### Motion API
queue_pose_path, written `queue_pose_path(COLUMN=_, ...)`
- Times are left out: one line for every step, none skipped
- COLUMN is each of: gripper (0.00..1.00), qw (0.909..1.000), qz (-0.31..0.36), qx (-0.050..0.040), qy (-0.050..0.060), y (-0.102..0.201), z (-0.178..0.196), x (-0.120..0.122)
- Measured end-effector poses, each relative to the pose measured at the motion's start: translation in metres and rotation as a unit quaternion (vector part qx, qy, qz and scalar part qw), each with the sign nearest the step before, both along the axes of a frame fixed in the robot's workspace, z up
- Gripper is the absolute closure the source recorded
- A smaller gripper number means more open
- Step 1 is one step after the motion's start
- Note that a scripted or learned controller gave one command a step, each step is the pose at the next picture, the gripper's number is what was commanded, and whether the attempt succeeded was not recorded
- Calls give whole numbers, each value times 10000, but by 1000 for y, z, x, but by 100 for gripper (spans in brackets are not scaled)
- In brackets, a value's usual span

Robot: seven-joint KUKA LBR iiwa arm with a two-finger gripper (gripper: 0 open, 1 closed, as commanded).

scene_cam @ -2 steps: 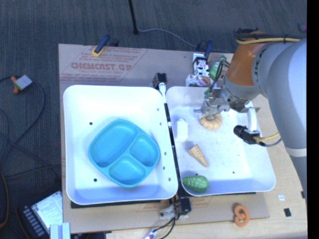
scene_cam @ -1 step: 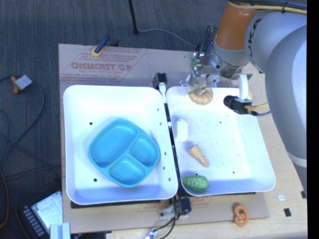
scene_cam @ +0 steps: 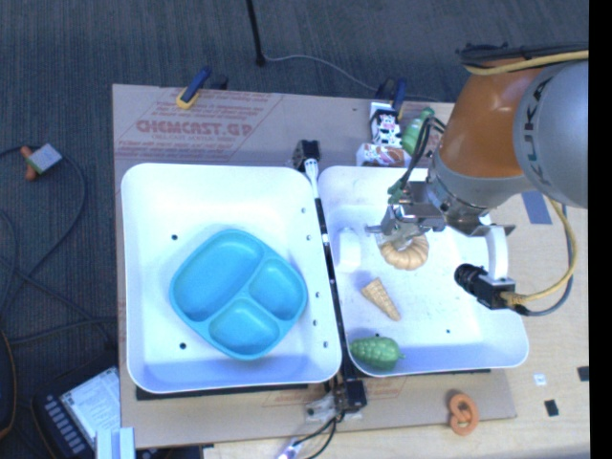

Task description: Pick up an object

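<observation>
My gripper hangs over the pastry (probably light, stiff plastic, best pinched across its ridged middle); finger state unclear.

Bright, even light; slightly soft focus

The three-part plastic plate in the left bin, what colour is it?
Light blue plate, clear in the camera view.

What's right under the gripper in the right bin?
A tan, ridged pumpkin-like toy sits just below the gripper; its upper part is covered by the gripper, so contact is unclear.
</observation>
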State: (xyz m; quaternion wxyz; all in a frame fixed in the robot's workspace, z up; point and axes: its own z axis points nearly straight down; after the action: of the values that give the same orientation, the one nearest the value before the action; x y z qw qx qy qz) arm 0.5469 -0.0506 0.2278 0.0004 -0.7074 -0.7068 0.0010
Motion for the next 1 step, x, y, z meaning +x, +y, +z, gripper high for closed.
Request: queue_pose_path(gripper=100, qw=10000, qz=-2, qx=-8, qy=-10, y=-64, z=20, x=12)
